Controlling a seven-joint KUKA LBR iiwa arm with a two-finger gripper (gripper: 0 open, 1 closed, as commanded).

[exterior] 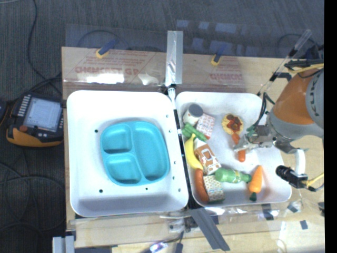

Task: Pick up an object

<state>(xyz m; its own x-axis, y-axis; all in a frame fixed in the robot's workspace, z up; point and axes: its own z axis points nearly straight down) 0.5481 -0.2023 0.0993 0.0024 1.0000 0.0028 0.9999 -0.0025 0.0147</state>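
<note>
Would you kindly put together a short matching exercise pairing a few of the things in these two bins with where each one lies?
Things:
1. blue tray
2. carrot
3. banana
4. pizza slice

Places:
A. along the left wall of the right bin
B. near the right bin's front right corner
C. in the middle of the left bin
D. in the back half of the right bin, just left of the pincer

Pairs: 1-C, 2-B, 3-A, 4-D
</note>
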